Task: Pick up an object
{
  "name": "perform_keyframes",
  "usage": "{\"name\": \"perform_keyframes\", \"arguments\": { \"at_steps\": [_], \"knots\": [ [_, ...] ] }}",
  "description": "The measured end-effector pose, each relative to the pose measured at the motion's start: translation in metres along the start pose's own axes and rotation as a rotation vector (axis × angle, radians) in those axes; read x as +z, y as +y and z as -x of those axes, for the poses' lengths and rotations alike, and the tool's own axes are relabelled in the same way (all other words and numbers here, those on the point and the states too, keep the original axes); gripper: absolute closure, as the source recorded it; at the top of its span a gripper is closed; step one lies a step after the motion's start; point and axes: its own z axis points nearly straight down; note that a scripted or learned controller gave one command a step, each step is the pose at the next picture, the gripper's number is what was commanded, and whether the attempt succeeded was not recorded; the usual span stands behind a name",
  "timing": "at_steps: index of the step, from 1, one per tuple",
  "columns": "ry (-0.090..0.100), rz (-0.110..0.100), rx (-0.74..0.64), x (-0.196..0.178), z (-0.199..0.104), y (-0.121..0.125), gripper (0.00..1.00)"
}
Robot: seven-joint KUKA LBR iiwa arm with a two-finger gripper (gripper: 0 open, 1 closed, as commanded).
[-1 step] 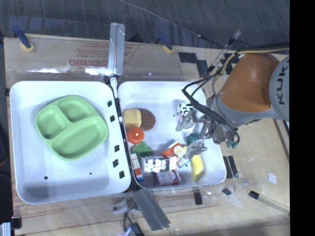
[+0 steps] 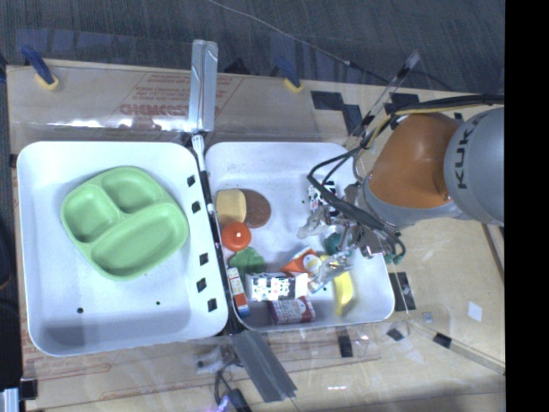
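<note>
- The arm point(image 2: 429, 166) reaches in from the right and bends down over the right bin point(image 2: 257, 157), its orange band rounded above the wrist.
- The gripper point(image 2: 330, 234) hangs low inside the right bin, over the right-hand part of its floor, wrapped in black cables.
- How its jaws stand I cannot tell; cables and metal parts crowd the tip, and nothing can be made out between them.
- Just below the gripper lies a yellow banana point(image 2: 343, 290), close to the bin's lower right corner; whether the gripper touches it is not clear.
- An orange carrot-like piece point(image 2: 300, 262) lies just left of the gripper's tip, near a small pale object point(image 2: 314, 265) that is too blurred to name.
- Further left in the same bin sit a yellow and brown round item point(image 2: 242, 206), a red-orange tomato-like piece point(image 2: 236, 234) beneath it, and a green leafy piece point(image 2: 249, 258) beneath that.
- Along the bin's lower edge lie a white patterned box point(image 2: 273, 287) and a dark red packet point(image 2: 292, 311), touching one another.
- The left bin point(image 2: 51, 316) holds a green divided plate point(image 2: 124, 221), well apart from the gripper.
</note>
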Motion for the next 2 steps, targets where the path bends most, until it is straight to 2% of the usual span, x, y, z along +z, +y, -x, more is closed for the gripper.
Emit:
{"name": "perform_keyframes", "arguments": {
  "at_steps": [1, 2],
  "knots": [
    [-0.01, -0.009, -0.276, 0.02, 0.009, 0.023, 0.0],
    [-0.018, -0.011, -0.302, 0.019, 0.093, 0.034, 0.0]
  ]
}}
